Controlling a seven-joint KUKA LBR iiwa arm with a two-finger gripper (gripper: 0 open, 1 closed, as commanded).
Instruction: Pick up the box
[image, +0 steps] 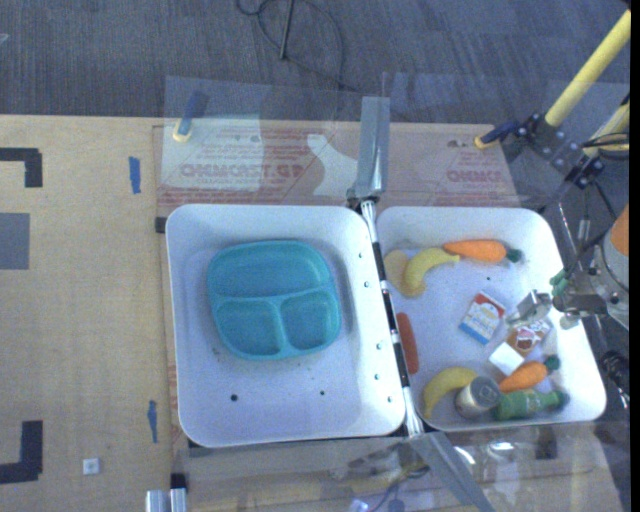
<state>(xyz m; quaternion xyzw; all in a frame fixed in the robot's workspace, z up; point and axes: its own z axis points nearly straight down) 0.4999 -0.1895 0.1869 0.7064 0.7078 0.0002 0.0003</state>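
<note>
Locate the small white and blue carton box with a red patch (483, 316) lying flat near the middle of the right white bin (440, 222), well apart from the blue three-compartment plastic tray (273, 298) in the left white bin (190, 330). The two-finger gripper (572, 292) sits at the right bin's right rim, near the box but not over it; you cannot tell its state from this view, and nothing is seen held in it.

Expect trouble from clutter. A small white and brown packet (522, 340) lies just beside the box toward the gripper, with an orange toy carrot (526, 376), a green toy bottle (527, 403) and a metal can (476, 397) close below. A descent short of the box would likely land on the packet instead. The box lies flat and looks thin, so an off-centre closure may push it aside rather than lift it.
</note>
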